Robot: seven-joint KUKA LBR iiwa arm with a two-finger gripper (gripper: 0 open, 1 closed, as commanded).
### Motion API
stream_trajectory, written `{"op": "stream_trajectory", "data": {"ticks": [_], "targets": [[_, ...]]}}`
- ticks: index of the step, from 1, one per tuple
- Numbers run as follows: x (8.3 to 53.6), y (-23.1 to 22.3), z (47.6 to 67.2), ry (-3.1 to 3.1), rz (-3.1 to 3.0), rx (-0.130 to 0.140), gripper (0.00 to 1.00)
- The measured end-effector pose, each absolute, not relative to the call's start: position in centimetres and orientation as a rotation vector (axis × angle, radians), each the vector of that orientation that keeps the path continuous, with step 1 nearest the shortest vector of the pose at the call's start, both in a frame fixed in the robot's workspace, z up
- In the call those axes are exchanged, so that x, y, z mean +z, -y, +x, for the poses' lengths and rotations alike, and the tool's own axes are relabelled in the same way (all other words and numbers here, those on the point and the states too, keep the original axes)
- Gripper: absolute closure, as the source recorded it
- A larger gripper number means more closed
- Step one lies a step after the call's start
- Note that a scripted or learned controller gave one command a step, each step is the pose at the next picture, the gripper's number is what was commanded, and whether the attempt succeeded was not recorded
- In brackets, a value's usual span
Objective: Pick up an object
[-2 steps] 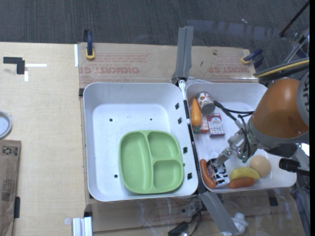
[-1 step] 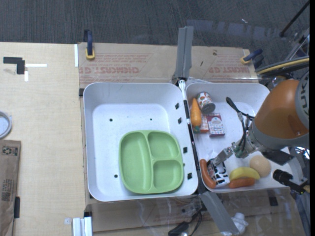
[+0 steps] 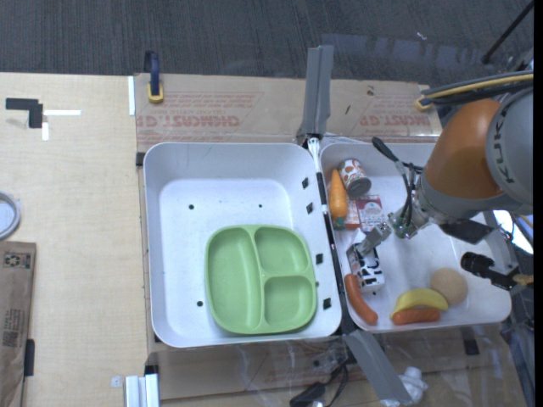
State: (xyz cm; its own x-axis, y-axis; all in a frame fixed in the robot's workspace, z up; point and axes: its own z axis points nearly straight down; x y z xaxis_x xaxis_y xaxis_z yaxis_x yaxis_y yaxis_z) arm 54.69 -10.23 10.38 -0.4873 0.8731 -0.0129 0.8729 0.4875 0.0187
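My gripper [image 3: 367,246] hangs low over the left part of the right bin [image 3: 484,253], reaching in from the right under the orange-banded wrist [image 3: 462,153]. Directly below it lies a small black-and-white carton [image 3: 370,275]. Whether they touch I cannot tell. A red-and-white packet [image 3: 370,213] lies just behind the gripper. An orange carrot [image 3: 338,196] and a small can [image 3: 354,176] sit at the bin's far left corner. A red sausage [image 3: 361,299], a yellow banana [image 3: 420,298], a reddish piece [image 3: 416,315] and a tan round item [image 3: 450,285] lie along the near side.
The left bin [image 3: 170,227] holds a green divided plate [image 3: 261,278]. A grey divider post [image 3: 318,91] stands behind the wall between the two bins. A black fitting [image 3: 488,270] projects from the arm over the right bin's right side.
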Motion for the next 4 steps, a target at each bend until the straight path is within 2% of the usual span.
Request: {"op": "stream_trajectory", "data": {"ticks": [1,2,3,4], "targets": [[10.4,10.2,54.7,-2.692,1.579,0.015,0.0],[10.4,10.2,48.9,-2.677,1.579,0.022,0.0],[18.9,5.1,48.1,-2.852,1.321,-0.003,0.0],[11.1,9.9,47.9,-2.812,1.402,0.003,0.0]]}}
